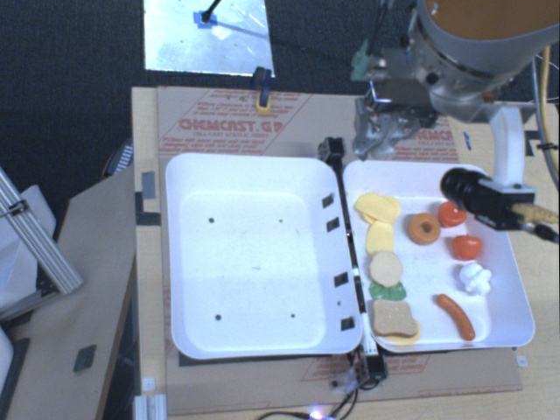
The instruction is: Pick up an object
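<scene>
End effector (382, 136) above right bin's (514, 309) far rim; grip state unclear; donut (423, 229) lies nearer camera.

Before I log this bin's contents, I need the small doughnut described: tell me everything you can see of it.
The doughnut is a small toy-like ring, brown with a lighter tan edge and a dark hole at its centre; it looks like moulded plastic. It lies flat on the floor of the right bin, in the upper middle. A yellow slice lies to its left and a red tomato close to its upper right; whether the tomato touches it is unclear.
</scene>
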